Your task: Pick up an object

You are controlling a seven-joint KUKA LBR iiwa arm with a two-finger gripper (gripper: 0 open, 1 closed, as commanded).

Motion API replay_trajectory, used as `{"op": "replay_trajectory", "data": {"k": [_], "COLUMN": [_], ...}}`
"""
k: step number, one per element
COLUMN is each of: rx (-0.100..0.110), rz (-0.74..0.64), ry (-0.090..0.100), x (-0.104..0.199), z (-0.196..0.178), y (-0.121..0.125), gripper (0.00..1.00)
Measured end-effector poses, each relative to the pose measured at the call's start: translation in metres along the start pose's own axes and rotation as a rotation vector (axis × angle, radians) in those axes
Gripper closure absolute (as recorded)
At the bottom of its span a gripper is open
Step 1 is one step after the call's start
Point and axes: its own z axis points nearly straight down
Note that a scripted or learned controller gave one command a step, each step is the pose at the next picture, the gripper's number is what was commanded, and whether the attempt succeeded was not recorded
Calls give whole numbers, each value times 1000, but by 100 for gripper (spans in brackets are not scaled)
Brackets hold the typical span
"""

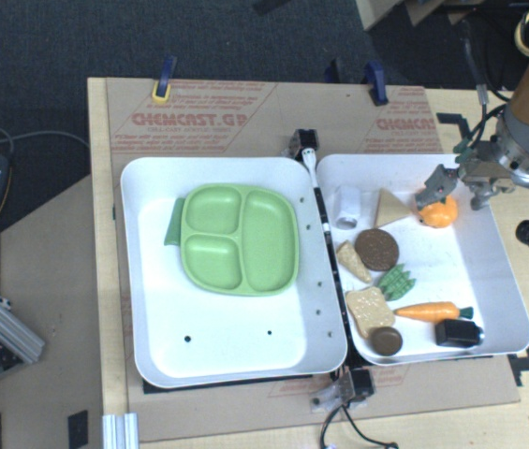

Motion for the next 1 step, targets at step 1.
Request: {"op": "replay_trajectory", "data": {"k": [1], "rx": [-13], "rz": [-3], "ry": [-2], "x": [0], "z": [-7], "y": [2], "gripper": [0]}}
